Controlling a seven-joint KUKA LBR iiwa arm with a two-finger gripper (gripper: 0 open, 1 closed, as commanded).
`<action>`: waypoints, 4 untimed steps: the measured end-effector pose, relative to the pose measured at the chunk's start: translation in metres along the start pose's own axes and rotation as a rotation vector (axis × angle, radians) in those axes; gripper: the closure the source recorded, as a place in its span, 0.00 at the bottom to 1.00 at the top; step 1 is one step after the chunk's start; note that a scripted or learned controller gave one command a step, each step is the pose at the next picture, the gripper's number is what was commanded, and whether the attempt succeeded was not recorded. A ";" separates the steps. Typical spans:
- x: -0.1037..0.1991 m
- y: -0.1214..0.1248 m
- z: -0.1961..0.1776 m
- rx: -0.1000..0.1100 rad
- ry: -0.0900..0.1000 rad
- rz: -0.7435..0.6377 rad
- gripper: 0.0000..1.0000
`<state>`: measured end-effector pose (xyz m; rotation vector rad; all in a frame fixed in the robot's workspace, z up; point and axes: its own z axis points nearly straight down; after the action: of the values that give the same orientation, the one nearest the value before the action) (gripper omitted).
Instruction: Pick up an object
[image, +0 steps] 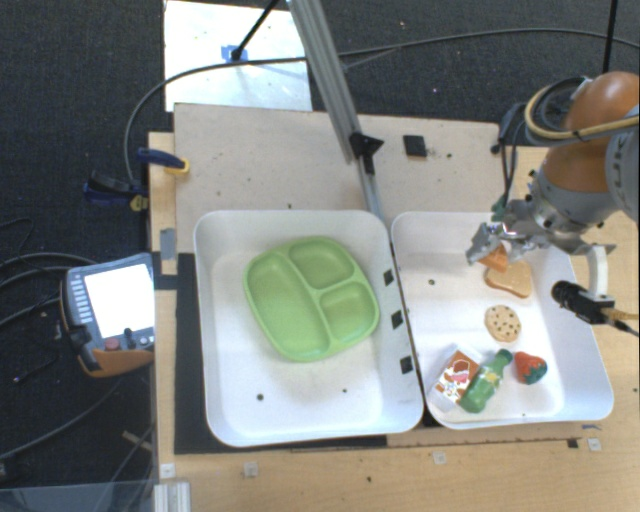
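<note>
Well to the left of the gripper (497, 243), the left bin (225, 330) holds a green divided plate (311, 296). The right bin (570, 400) beneath the gripper holds a toast slice (509, 279) touching the fingertips, with a cookie (502, 323), a small carton (456, 379), a green bottle (485, 382) and a strawberry (530, 368) lying below it. I cannot tell how far the jaws are open.

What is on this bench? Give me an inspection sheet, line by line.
Surface: bench bearing left bin and right bin.
Job's things: toast slice, cookie, green bottle, small carton, strawberry, all in right bin.
Clutter: green divided plate in left bin.
Grippers: gripper over the toast slice; grasp unclear.
Cables: black cables on the floor.
Surroundings: teach pendant, clamp.
</note>
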<state>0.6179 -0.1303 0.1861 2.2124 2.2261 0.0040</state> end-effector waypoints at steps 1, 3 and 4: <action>0.000 0.002 -0.037 -0.002 0.000 0.000 1.00; 0.091 0.011 -0.044 0.003 0.001 -0.002 1.00; 0.146 0.024 -0.049 0.000 0.002 -0.002 1.00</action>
<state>0.6413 0.0155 0.2355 2.2106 2.2297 0.0056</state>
